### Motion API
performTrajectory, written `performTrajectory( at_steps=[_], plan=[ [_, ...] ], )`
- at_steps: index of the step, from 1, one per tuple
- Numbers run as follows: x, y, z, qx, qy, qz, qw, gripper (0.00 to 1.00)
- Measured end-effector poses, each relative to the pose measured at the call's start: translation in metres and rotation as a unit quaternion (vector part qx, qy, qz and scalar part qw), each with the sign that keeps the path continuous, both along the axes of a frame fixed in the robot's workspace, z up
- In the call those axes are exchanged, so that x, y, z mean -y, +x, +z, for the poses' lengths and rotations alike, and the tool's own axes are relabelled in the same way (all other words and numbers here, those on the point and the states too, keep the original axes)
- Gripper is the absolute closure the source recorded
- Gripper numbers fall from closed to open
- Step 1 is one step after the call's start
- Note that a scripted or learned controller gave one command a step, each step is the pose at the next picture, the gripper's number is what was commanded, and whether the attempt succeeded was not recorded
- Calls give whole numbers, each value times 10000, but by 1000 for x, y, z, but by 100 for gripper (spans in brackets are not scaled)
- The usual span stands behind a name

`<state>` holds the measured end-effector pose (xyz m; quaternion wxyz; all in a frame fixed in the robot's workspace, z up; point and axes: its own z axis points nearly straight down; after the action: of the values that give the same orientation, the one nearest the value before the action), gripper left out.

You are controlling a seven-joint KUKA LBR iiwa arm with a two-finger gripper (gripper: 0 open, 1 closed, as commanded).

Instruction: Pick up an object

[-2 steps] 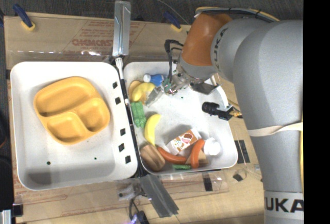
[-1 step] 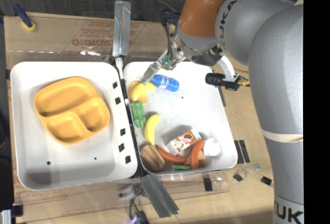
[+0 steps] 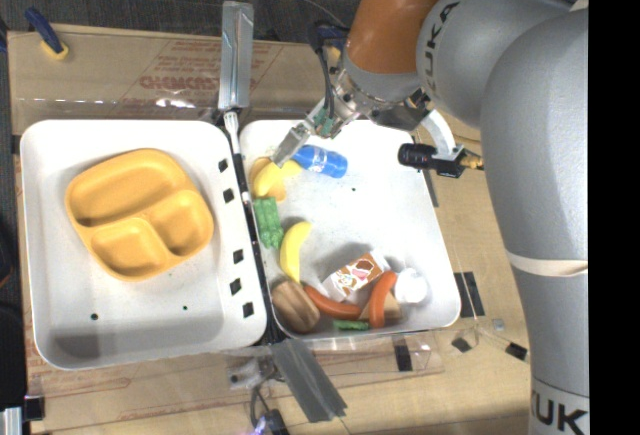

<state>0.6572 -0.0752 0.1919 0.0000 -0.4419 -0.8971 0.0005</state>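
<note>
From above and at a slant, I see two white bins side by side on the bench. The left bin [image 3: 45, 253] holds one yellow tray [image 3: 140, 211] with three compartments, lying a bit tilted toward the upper left. The right bin [image 3: 425, 223] holds the small things. The arm [image 3: 480, 33] comes in from the right, with its orange band [image 3: 400, 8] above the wrist, and the gripper [image 3: 300, 138] points down and to the left over the upper left part of the right bin. One finger [image 3: 292, 143] shows as a grey bar, slanted, with its tip just beside a blue bottle [image 3: 322, 161] and above a yellow piece [image 3: 268, 179] — I cannot tell if the fingers are open or closed, and I see nothing clearly between them. The bottle lies on its side on the bin floor near the back. Below the yellow piece lies a green block [image 3: 268, 221] along the left wall, then a banana [image 3: 293, 250]. At the front wall there is a crowded group: a brown round thing [image 3: 294, 305], an orange carrot [image 3: 372, 301], a small carton [image 3: 356, 276] with a picture on it, and a white ball [image 3: 412, 287] touching the carrot. A small green bit [image 3: 350, 325] lies at the very front.
</note>
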Motion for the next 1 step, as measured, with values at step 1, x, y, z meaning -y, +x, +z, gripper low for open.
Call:
performTrajectory(
  at_steps=[1],
  plan=[
    [-28,-61,9,-10,5,241,9997,0]
  ],
)
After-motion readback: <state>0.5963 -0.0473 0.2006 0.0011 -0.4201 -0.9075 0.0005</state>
